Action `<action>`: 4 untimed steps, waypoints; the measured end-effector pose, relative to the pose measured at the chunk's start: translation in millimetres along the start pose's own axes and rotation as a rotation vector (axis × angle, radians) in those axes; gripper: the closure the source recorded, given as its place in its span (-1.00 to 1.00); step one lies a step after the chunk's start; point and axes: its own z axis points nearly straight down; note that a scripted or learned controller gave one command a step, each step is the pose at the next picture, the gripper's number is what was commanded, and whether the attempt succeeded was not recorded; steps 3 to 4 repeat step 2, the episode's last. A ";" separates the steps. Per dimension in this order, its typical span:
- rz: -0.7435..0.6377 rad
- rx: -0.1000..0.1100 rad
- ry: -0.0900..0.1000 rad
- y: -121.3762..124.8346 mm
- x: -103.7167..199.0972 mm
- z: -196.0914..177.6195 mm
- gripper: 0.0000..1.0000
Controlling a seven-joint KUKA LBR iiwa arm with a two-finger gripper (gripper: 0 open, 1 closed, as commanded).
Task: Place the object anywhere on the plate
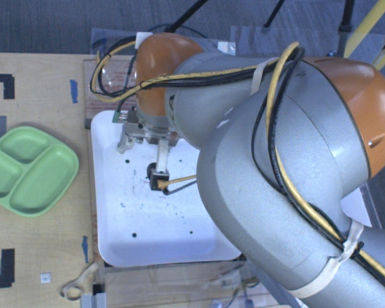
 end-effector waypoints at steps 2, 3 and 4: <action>0.034 0.005 -0.003 25.3 -38.2 -94.2 -1.00; 0.034 0.005 -0.003 25.3 -38.2 -94.2 -1.00; 0.034 0.005 -0.003 25.3 -38.2 -94.2 -1.00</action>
